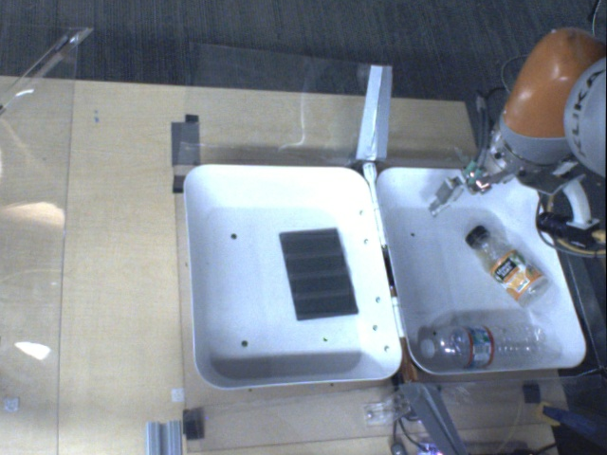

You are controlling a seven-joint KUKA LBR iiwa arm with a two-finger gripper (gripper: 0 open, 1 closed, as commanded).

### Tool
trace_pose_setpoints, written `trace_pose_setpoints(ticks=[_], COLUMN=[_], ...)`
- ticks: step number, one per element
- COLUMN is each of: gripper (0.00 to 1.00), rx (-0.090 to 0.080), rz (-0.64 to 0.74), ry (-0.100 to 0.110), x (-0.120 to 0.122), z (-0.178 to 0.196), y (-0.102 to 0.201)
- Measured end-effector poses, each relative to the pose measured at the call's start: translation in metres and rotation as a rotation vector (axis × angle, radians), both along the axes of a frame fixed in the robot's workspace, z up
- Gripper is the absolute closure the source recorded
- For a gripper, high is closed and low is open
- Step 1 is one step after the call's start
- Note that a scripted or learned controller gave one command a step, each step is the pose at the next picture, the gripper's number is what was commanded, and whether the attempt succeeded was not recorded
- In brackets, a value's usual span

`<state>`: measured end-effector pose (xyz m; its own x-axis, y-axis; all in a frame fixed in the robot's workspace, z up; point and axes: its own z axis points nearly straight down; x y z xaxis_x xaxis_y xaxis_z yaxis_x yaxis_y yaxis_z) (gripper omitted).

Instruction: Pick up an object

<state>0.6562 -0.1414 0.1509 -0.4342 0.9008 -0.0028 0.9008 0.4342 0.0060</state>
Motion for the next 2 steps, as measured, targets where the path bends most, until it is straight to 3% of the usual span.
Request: trace_pose_setpoints(ticks=[1,2], gripper=[0.00,0.00], rx=[0.002,0.000], rz=[-0.265,-0.220], ry=[0.002,-0.004], x=[-0.065,-0.044], z=[-0.034,-0.063], y=[-0.033,-0.063])
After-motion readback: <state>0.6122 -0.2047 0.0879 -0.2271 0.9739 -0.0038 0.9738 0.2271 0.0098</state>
